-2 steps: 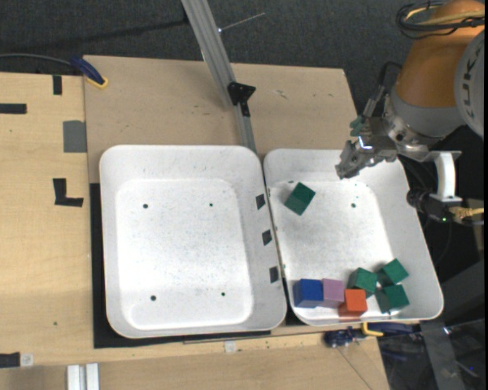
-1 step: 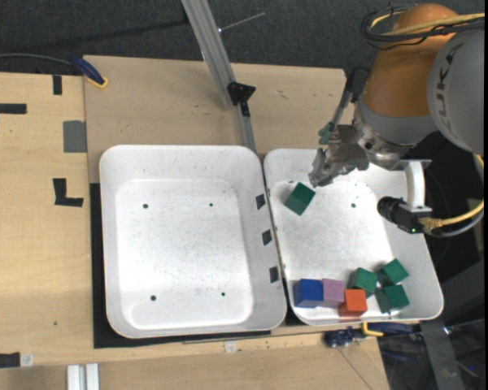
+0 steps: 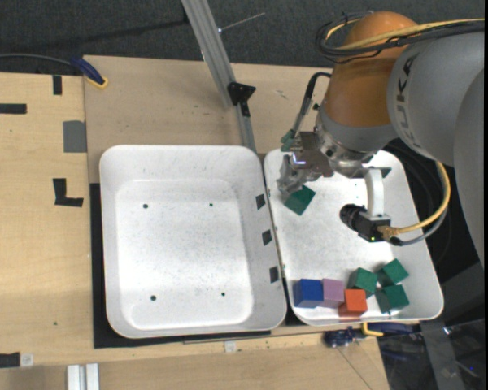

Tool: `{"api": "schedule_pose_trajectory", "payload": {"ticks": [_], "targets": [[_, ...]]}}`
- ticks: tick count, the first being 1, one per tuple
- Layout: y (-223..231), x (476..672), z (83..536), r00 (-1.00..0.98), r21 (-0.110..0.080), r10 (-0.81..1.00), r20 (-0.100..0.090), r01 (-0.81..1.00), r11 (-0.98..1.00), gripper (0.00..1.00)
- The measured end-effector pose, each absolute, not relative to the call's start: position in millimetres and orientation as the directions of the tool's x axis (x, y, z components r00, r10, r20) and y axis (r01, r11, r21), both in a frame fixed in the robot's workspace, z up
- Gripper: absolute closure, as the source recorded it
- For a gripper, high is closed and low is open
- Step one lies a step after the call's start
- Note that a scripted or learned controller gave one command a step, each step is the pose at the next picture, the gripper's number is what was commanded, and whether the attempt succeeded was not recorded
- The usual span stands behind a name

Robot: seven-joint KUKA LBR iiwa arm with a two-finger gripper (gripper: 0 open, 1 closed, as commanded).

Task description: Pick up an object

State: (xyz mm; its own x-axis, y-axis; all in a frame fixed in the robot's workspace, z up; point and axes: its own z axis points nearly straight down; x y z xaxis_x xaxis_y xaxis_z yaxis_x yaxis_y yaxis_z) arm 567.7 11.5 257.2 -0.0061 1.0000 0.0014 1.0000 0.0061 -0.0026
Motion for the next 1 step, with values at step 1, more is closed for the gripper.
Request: {"api": "schedule_pose_trajectory", "payload": {"ticks": [1], "targets": [[55.2, 550.9, 241.2, -0.006, -0.004, 1.000, 0.001, 1.000, 0.006, 1.00]]}}
